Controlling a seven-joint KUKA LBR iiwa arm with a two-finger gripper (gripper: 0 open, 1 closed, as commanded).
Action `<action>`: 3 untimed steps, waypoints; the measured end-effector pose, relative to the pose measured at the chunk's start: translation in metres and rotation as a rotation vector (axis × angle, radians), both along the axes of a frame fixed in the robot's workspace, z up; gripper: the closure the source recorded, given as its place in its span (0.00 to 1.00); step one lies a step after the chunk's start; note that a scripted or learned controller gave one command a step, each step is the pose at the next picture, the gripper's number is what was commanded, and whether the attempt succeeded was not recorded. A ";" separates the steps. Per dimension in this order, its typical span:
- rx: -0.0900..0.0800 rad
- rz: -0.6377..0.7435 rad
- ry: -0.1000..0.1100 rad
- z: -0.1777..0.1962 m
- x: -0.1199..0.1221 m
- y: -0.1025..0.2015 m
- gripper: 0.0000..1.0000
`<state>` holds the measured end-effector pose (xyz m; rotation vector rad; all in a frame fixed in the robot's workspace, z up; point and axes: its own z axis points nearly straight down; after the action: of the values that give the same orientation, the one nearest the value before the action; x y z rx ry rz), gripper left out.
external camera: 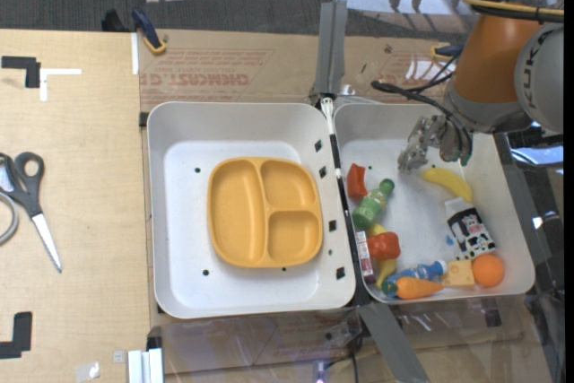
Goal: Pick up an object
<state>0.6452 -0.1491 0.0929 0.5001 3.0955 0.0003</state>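
Observation:
My gripper (421, 152) hangs over the back of the right bin (399, 123), its metal fingers pointing down with nothing visible between them. A yellow banana (447, 182) lies just to its right and below. A green bottle (372, 204) and a red piece (357, 179) sit left of it. Further forward lie a red-and-yellow toy (384, 245), a black-and-white carton (470, 230), an orange ball (488, 270), a carrot (414, 287) and a yellow block (460, 274).
The left bin (170, 193) holds a yellow divided plate (265, 212). A metal divider post (330, 49) stands between the bins at the back. Scissors (31, 202) lie on the wooden bench at far left.

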 end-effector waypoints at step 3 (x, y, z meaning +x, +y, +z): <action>0.000 -0.003 0.002 0.102 -0.044 -0.042 0.00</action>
<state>0.6007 -0.1909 0.1947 0.5044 3.0972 -0.0003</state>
